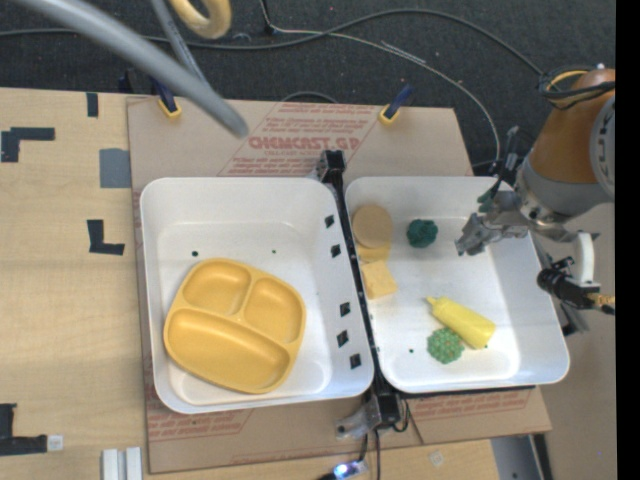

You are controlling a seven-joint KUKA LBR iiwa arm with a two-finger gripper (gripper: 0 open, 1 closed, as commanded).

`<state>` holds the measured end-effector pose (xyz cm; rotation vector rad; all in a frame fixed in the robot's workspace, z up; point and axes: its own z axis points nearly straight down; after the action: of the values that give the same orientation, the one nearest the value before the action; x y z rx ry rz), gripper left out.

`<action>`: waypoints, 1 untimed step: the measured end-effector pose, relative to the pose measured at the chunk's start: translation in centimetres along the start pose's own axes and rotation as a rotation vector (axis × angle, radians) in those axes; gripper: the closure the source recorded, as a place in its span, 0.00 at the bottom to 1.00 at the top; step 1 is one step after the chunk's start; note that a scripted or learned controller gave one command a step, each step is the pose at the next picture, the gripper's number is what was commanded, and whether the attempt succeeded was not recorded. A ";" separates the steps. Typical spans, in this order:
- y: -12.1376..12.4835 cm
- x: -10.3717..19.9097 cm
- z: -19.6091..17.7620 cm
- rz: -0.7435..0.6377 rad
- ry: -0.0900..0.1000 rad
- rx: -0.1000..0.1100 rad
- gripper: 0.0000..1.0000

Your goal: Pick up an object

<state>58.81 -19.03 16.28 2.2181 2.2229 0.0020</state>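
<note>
**Gripper at the right bin's far edge, food toys scattered below**

The arm comes in from the right, its orange band bright above the wrist, and the gripper hangs over the upper right part of the right bin. From where I stand its dark fingers blur together, so I cannot tell whether they are spread or closed; nothing shows between them.

The things it could take all lie in that bin. Nearest the gripper is a small dark green ball, knobbly on its surface, just to its left. By the divider sits a round tan disc (it looks like a biscuit or bun), with pale yellow cheese-like slices just below it. Toward the near side lies a yellow bottle-shaped toy, tilted, touching a lighter green bumpy ball.

The left bin holds a yellow divided plate with three compartments.
</note>
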 end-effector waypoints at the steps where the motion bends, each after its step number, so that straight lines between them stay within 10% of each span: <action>1: -0.2 0.2 -4.3 0.000 0.000 -0.001 1.00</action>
<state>58.60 -18.81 20.56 2.2175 2.2222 0.0024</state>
